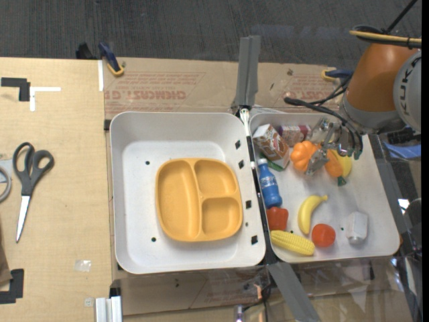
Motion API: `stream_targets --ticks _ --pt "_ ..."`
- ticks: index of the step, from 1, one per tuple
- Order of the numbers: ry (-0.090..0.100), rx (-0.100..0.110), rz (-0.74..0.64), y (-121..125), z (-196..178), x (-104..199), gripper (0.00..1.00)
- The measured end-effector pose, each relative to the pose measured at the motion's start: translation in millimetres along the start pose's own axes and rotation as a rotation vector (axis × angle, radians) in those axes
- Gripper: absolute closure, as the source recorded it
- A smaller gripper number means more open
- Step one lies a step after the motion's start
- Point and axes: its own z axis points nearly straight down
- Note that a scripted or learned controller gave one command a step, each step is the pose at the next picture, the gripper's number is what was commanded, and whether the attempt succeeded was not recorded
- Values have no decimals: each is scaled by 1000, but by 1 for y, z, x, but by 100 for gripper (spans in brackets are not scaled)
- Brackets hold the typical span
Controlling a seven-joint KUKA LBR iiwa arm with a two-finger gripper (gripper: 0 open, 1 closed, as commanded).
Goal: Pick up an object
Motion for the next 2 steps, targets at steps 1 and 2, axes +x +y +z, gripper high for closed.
stream_targets --ticks 1,2 --pt "4 0 141 47 -147 23 100" --pt "6 0 205 114 -152 31 100"
